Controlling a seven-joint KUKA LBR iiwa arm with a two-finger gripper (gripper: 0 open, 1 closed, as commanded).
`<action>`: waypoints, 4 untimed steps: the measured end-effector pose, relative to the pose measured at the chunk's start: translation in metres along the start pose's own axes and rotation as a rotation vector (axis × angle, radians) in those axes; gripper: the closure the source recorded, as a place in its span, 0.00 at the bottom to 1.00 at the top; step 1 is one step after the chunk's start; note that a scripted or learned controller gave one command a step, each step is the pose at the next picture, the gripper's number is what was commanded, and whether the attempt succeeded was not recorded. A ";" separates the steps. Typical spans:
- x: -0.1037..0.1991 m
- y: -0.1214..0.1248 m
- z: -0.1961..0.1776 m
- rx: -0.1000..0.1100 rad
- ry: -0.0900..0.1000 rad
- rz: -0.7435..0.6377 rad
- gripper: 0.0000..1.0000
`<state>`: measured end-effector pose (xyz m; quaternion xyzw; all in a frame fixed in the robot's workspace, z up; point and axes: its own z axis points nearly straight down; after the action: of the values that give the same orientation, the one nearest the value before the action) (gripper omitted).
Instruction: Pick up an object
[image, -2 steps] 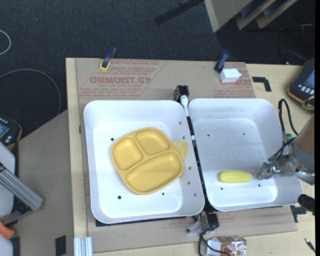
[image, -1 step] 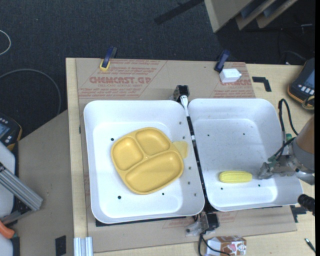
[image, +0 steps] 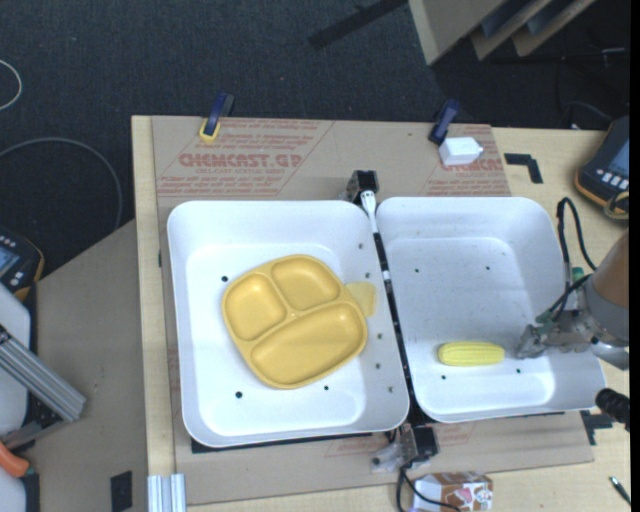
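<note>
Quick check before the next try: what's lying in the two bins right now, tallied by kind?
Divided yellow plate: 1, in the left bin
Yellow corn cob: 1, in the right bin
Total: 2

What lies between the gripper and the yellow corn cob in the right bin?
In the camera view, nothing: just a short stretch of bare white bin floor separates the gripper from the corn cob.

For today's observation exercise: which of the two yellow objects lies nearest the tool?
The yellow corn cob in the right bin, just beside the tool; the divided plate lies in the left bin.
</note>
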<state>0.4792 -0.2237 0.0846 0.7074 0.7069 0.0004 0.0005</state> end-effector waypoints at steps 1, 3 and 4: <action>0.000 0.000 0.000 0.000 0.000 0.000 1.00; 0.000 0.000 0.000 0.000 0.000 0.000 1.00; 0.000 0.000 0.000 0.000 0.000 0.000 1.00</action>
<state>0.4792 -0.2236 0.0845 0.7074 0.7068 0.0005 0.0006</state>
